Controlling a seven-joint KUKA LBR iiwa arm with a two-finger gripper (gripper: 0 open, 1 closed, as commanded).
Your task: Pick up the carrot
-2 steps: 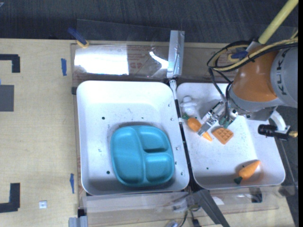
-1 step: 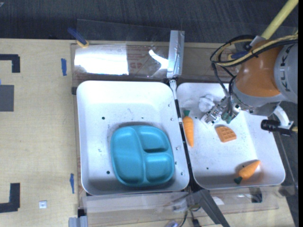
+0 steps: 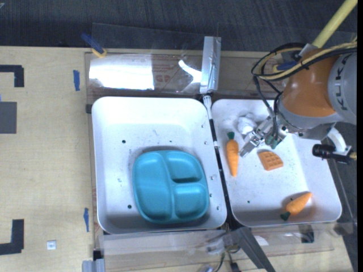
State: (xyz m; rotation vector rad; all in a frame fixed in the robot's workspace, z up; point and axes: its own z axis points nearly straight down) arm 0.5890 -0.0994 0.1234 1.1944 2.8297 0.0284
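Carrot (image 3: pixel 232 157) lies centre-right, just left of gripper (image 3: pixel 252 143); finger state can't be told. Likely light, stiff, smooth; best pinched mid-body.

arm (image 3: pixel 317 89) cut off at right edge, jaws' gap unclear

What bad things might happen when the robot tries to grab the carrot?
The gripper hangs beside the carrot, not over it, so it might close on nothing or knock it away. That carrot lies near the right bin's left wall, so a finger may bump the wall. A second carrot and an orange waffle-like piece lie nearby and might get grabbed instead.
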